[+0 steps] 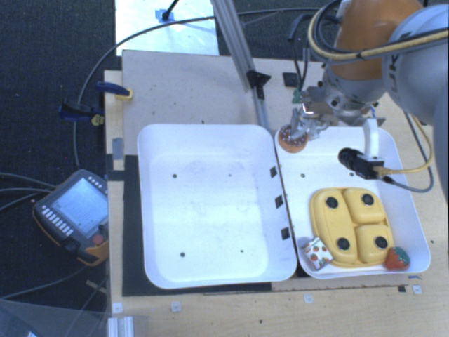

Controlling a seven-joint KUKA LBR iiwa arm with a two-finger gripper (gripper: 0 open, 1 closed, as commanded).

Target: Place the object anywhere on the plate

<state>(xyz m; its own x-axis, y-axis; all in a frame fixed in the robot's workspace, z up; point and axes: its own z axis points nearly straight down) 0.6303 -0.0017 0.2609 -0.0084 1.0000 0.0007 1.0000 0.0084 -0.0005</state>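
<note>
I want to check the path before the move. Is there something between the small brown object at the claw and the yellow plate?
Nothing visible blocks it. The brown object at the claw sits in the right bin's upper left corner; bare bin floor lies between it and the yellow plate.

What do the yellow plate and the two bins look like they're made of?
yellow plate: likely moulded plastic, smooth with a slight sheen; uniform colour, rounded compartment edges.
left bin and right bin: probably thin formed plastic, matte white; rounded corners, shallow walls and small dark holes in the floor. Painted metal can't be ruled out.

Brown round object (far corner), yellow plate
</note>
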